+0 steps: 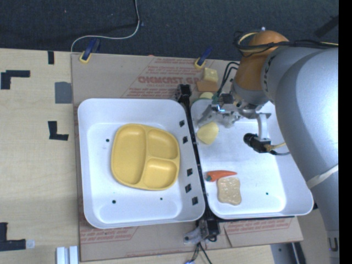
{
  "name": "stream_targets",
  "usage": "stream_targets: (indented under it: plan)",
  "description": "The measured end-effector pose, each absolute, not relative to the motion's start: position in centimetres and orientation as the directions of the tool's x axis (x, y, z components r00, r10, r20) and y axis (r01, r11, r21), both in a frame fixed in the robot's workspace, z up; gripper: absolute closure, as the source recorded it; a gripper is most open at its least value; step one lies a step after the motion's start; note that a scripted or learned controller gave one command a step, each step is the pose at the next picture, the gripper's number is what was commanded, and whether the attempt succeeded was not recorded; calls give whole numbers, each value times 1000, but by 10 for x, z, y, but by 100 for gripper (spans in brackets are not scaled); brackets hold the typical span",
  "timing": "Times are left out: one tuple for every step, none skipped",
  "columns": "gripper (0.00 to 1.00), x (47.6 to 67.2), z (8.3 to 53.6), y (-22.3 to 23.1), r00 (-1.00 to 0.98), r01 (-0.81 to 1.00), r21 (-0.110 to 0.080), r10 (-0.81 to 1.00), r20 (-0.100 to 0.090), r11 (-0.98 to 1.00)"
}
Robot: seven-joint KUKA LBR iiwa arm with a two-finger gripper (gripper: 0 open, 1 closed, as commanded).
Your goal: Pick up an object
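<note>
Left bin point(93, 147) holds a yellow tray point(146, 156). Right bin's point(275, 191) near edge: carrot point(220, 175), cracker point(229, 191). Far-left corner: pale round fruit point(208, 132), gripper point(215, 114) touching above it, grip state unclear. Approach step, I reckon; next, close squarely and lift.

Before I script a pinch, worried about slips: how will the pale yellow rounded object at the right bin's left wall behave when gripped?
The pale yellow rounded object looks smooth and curved, so it may squirt out of a pinch. Pushed, it would probably roll; the bin wall beside it could stop it.
</note>
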State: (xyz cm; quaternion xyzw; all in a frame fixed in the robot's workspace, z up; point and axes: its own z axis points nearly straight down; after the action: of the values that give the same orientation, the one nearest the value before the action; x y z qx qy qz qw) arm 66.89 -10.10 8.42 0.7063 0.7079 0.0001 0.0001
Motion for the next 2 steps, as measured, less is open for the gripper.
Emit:
stream_targets:
  plan:
    - [0, 654, 85, -112, 0, 1000, 0, 1000, -2, 0]
    - [0, 641, 85, -95, -1, 1000, -1, 1000, -1, 1]
